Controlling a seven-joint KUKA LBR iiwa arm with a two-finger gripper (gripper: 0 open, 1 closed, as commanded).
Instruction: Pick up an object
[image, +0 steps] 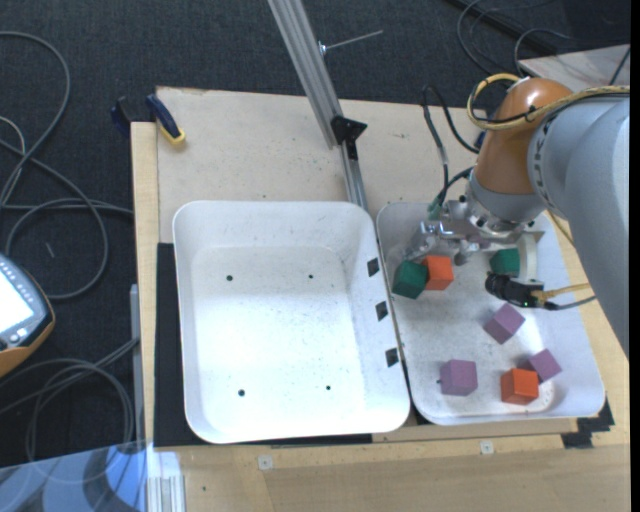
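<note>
Bench: pale wooden board (250, 150) bearing two shallow white bins side by side, dark floor with cables around it
Left bin: wide shallow white plastic tray (200, 400) with a few small dark dots on its floor
Right bin: shallow white plastic tray (425, 405) holding all the blocks
Near blocks: small purple foam cube (458, 377) at the near middle of the right bin; small orange foam cube (519, 385) to its right; a second purple cube (545, 364) touching that orange cube's far right corner
Middle block: a third purple cube (503, 323), tilted, lying alone, farther in than the near group
Far blocks: dark green foam block (409, 279) by the right bin's left wall, touching a second orange cube (438, 273) on its right; a green block (506, 261) partly hidden under the arm, to the right
Gripper: metal two-finger gripper (440, 240) low over the far part of the right bin, just above the green and orange pair; whether the fingers are spread or closed cannot be told
Arm: grey arm with orange band (520, 130) reaching in from the far right
Far bench: slanting aluminium bar (315, 75); blue and yellow tool (165, 118) at the far left corner
</note>
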